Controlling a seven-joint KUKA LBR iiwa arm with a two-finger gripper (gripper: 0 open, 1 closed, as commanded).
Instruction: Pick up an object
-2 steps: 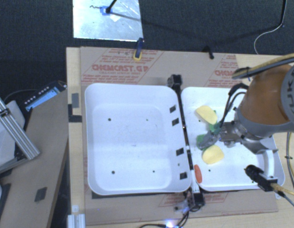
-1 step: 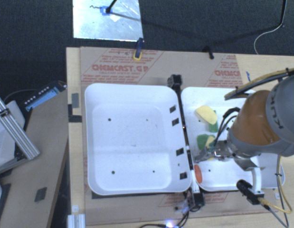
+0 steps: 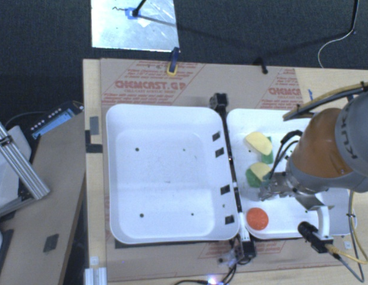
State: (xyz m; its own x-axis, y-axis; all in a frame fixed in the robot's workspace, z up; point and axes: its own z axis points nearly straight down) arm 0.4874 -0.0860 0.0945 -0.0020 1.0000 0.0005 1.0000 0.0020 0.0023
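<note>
Three small objects lie in the right-hand bin (image 3: 243,120). Toward its far side, a pale yellow wedge-shaped piece (image 3: 257,141) rests with a green one touching its near edge. Just nearer, a second yellow-and-green piece (image 3: 257,173) sits close against the arm's wrist. By the bin's near edge lies a round orange-red disc (image 3: 257,218), flat and apart from the others

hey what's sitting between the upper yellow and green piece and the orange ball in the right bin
In the camera view, a second yellow-and-green piece lies between the upper yellow-and-green piece and the orange ball, with the end effector right beside it.
</note>
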